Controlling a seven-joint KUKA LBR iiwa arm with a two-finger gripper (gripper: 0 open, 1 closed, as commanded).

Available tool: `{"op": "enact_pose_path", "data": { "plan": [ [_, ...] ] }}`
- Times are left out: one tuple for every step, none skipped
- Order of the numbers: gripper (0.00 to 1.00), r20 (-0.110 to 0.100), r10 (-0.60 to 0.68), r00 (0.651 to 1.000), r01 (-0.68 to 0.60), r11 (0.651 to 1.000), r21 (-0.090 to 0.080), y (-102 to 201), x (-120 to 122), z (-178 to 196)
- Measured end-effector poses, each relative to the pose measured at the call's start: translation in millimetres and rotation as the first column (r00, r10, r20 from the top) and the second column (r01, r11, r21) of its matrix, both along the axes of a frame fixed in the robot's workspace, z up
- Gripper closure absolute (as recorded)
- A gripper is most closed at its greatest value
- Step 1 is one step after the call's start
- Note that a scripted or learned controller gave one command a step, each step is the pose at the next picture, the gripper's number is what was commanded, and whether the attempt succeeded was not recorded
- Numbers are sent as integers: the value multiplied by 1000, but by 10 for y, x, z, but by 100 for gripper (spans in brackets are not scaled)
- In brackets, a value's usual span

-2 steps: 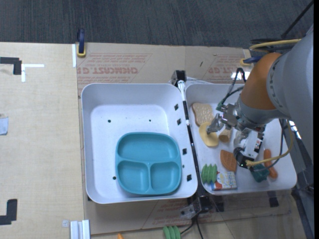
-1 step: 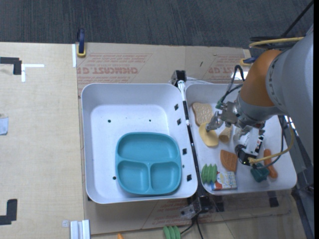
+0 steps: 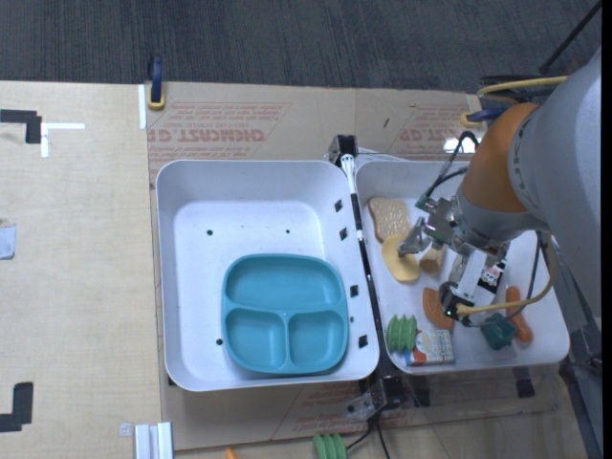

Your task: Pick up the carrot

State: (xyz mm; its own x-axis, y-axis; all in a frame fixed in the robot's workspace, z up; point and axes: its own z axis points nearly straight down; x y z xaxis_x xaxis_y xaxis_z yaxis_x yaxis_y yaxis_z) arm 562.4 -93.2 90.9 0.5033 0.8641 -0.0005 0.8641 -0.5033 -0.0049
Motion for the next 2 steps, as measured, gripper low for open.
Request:
{"op": "enact_pose_path", "data": {
  "plan": [
    [0, 0, -257, 966, 257, 966, -1, -12, -83, 1],
    [100, -1, -250, 968, 250, 968, -2, -16, -74, 88]
  ]
}}
